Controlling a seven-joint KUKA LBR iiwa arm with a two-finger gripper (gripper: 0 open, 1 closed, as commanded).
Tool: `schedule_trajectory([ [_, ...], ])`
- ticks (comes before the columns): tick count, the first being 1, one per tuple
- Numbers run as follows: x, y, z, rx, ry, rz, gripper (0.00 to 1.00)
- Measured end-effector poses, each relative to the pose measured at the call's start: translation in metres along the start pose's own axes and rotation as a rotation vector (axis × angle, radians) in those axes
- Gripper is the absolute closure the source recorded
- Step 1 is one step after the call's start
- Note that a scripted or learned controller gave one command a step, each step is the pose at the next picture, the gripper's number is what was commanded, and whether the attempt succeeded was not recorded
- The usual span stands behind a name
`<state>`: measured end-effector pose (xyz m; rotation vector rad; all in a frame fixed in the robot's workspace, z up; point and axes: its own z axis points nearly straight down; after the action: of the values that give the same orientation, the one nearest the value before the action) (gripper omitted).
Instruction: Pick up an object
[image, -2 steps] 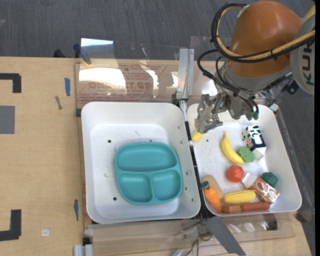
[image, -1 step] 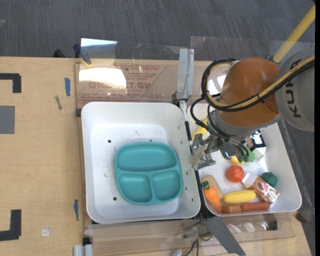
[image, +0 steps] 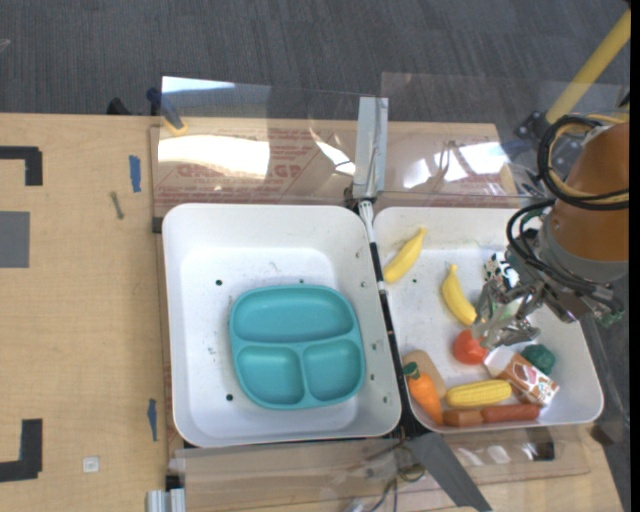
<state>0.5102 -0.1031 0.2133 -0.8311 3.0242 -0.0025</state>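
My metal two-finger gripper blurred into clutter; I could not tell its state. The small round red plastic tomato lay just beside it.

A teal divided plate lies in the white left bin. The white right bin holds two yellow bananas, an orange carrot, a red tomato, yellow corn. The surface is tan.
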Motion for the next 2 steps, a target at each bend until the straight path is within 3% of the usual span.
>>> schedule_trajectory([
  [1,-0.001,0.001,0.0,-0.001,0.0,-0.003,0.0],
  [2,-0.036,-0.036,0.107,-0.001,-0.001,-0.115,0.0],
])
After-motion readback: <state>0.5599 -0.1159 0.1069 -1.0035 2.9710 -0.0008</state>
